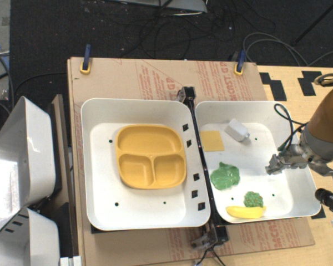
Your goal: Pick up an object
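Two shallow white bins sit side by side on a cardboard-covered tabletop (pixel 155 73), which is held at its far edge by two yellow-and-blue clamps (pixel 86 60). Beyond the tabletop lies dark carpet strewn with black cables (pixel 172 29); at the left edge stand white plastic tubs (pixel 19 148).

The left bin (pixel 100 204) holds a yellow three-compartment plate (pixel 151 155), lying flat near its centre. The right bin (pixel 299 201) holds five loose objects: a pale yellow square slice (pixel 212 140) close to the dividing wall, a small white-grey block (pixel 237 131) just beyond it, a flat green leafy piece (pixel 225 176) near the middle, a green broccoli floret (pixel 253 198) toward the near side, and a yellow banana (pixel 245 211) just beside the floret, along the near wall.

The arm (pixel 324 129) enters from the right — orange band visible above the grey wrist — and reaches over the right bin's right portion. The hand (pixel 273 168) points leftward, low over bare bin floor, well apart from the leafy piece and the floret. Nothing lies between its fingers; whether they are wide or narrow cannot be told at this size.
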`<state>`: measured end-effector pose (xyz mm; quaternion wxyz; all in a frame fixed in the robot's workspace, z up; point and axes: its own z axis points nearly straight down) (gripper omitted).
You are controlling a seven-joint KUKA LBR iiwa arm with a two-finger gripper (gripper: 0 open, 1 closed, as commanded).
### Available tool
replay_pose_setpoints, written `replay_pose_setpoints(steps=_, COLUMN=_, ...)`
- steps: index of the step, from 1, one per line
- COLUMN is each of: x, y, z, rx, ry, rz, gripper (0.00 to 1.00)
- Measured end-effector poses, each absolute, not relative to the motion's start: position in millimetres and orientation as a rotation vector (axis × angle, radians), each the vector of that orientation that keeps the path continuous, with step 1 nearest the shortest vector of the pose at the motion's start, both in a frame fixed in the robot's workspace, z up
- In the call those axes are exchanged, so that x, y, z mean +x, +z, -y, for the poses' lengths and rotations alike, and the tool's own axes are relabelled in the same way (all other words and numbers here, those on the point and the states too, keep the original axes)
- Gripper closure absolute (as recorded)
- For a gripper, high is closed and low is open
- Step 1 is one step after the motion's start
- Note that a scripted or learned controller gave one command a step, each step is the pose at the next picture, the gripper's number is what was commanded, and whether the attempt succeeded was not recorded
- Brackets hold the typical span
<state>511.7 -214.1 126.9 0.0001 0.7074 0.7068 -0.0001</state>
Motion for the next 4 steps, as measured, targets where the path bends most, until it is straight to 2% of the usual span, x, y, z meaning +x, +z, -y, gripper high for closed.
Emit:
replay_pose_setpoints(steps=1, x=502.9, y=175.8, z=213.4, rx=2.220, ry=0.002, rz=-2.217, gripper=1.00)
replay_pose_setpoints(steps=3, x=500.6, y=288.8, z=214.0, rx=2.214, ry=0.002, rz=-2.221, gripper=1.00)
replay_pose_setpoints(steps=4, x=525.8, y=278.8, z=167.1, rx=2.212, ry=0.001, rz=-2.229, gripper=1.00)
